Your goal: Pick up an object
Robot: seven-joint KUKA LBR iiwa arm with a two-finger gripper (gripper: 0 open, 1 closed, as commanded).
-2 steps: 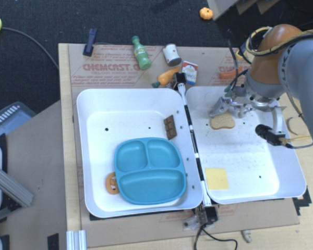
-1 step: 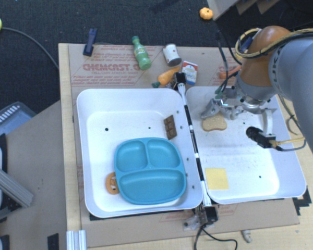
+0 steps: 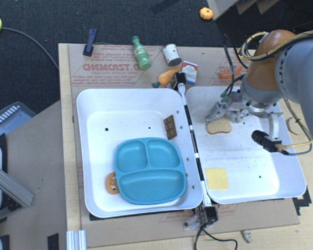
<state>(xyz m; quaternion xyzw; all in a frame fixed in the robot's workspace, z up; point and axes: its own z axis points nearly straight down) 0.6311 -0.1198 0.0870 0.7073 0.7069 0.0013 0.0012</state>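
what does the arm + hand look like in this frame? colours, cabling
The arm is a bulky rounded grey body with an orange band above the wrist. Yellow and black cables loop around the band and trail along its side. The hand is small, metallic grey with dark parts.

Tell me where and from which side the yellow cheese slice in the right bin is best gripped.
The yellow cheese slice lies flat on the floor of the right bin, well apart from the toast-like piece under the gripper. Being thin and square, it probably needs a descent from straight above, with the fingers closing across two opposite edges. Its side nearest the centre wall looks too cramped for a sideways approach.
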